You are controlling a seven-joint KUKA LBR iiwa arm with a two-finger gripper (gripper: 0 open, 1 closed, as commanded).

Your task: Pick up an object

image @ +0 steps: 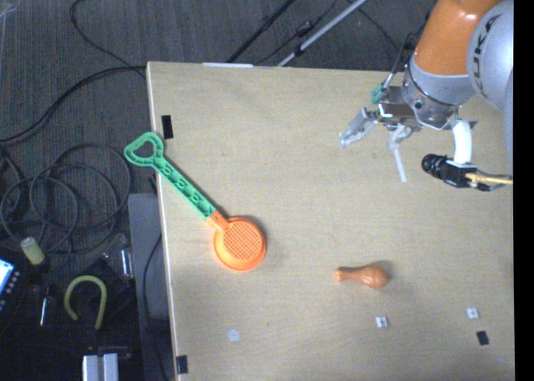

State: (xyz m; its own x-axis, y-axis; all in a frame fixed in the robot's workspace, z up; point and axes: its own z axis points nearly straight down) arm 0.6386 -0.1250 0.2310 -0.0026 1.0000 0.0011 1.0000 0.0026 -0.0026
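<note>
Gripper hanging above bench surface at upper right, fingers spread apart, nothing between them. No grasp made yet – approach stage, by the look of it.

Candidate objs: small orange pear-shaped piece lying on its side, near front, below and slightly left of gripper, well apart from it; green-handled strainer lying flat toward left edge, handle loop overhanging bench edge, further off.

Recommended approach: take the pear-shaped piece – nearer, compact. Centre over bulbous end, not thin neck; align fingers across short axis; descend straight, close only when fingertips flank body at surface level. Risk: rounded form may roll or squirt out if closed off-centre.

Materials/shape: pear piece appears smooth, hard, likely plastic, bulb tapering to narrow stem. Strainer – round orange mesh head w/ solid rim, long green openwork handle ending in a loop; thin and flat, poor purchase except at rim or handle. Bench top pale tan, matte, flat, w/ a few small markers near front right
</note>
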